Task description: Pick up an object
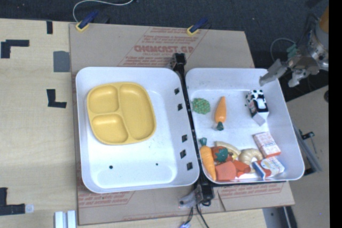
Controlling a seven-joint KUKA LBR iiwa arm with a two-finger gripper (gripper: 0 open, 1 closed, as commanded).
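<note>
Over the right bin's far corner the pincer point(283, 76) hangs released; I'd grab the carrot point(220, 110) mid-body, probably light, stiff, slick plastic.

I see two shallow white plastic bins point(85, 131), smooth with a soft sheen, on a matt brown cardboard sheet point(155, 45) over pale wood-look bench top point(32, 136). The yellow divided plastic plate point(121, 113) looks smooth and slightly glossy. The orange toy carrot point(220, 110) looks like matt plastic.
</note>
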